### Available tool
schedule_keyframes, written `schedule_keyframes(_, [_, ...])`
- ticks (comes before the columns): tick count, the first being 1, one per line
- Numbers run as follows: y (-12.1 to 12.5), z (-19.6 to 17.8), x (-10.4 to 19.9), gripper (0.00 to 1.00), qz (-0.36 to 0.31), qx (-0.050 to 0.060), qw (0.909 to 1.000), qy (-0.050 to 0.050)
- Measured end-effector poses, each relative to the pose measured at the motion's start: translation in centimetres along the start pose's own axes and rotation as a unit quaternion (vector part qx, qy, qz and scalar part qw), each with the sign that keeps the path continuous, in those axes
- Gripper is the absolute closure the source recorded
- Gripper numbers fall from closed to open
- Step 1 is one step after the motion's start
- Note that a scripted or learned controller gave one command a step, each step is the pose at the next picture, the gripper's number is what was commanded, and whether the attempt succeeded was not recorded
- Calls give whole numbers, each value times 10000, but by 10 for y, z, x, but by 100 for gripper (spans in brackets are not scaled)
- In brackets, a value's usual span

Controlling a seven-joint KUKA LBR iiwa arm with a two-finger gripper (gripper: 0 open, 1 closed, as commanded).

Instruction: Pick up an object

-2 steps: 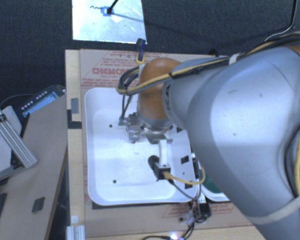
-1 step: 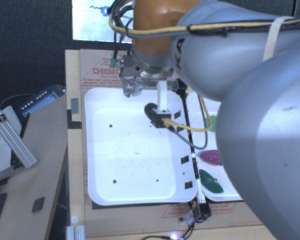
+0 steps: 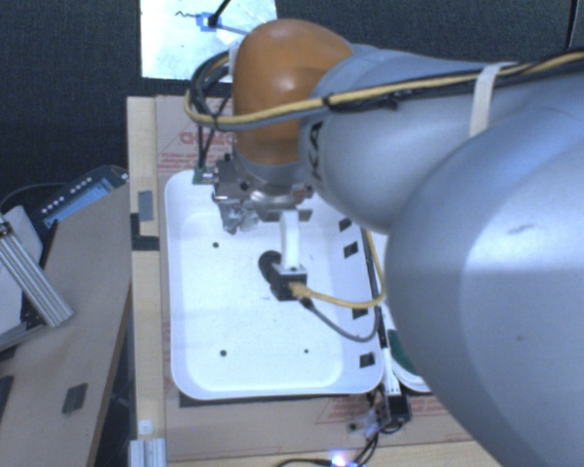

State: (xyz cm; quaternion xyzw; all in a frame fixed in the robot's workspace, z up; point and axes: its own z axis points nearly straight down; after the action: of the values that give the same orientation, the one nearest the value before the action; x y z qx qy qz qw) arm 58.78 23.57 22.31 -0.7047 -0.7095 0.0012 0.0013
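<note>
A robotics lab is being shown. A large grey industrial arm with an orange band is being held above a shallow white bin, which is being carried by a pale board bench. The scene is being backed by dark fabric, while an aluminium rail and a button-covered control unit are being kept at the left.

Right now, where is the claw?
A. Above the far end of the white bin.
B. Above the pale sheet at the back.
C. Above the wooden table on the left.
A: the claw shows over the white bin near its far edge, just below the arm's orange band.
</note>
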Motion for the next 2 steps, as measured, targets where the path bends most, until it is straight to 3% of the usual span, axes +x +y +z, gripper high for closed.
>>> schedule_keyframes(1, [84,-70,-2,100,10,-87,10000,15])
schedule_keyframes(2, [23,-41,-1,100,20,4,10000,-4])
